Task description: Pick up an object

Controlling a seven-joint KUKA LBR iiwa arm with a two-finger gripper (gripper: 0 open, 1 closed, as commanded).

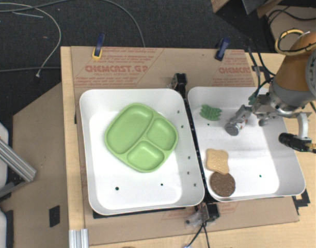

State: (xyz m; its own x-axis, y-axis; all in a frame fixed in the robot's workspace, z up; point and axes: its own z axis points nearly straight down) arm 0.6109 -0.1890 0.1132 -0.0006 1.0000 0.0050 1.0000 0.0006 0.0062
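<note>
so, scene: two white bins side by side on a bench; left bin point(96, 190) sits at centre-left of the frame, right bin point(282, 182) at centre-right
left bin contents: a green divided plate point(141, 137) lying flat near its middle
right bin contents: a small green leafy item point(210, 112) near the upper left corner; a tan bread-like slice point(217, 160) and a brown round patty point(222, 184) touching each other at the lower left corner
arm: enters from the right of the frame, orange band above the wrist
gripper point(233, 128): low over the upper middle of the right bin, slanting toward the left; nothing visible between its tips; open or closed, cannot tell
nearest target, as a judgement: the leafy item, just up and left of the tips; the slice and patty lie below
doing it well: centre over one item alone; come straight down; keep off the bin wall; for the slice or patty, take the free edge so the pair does not drag together
</note>
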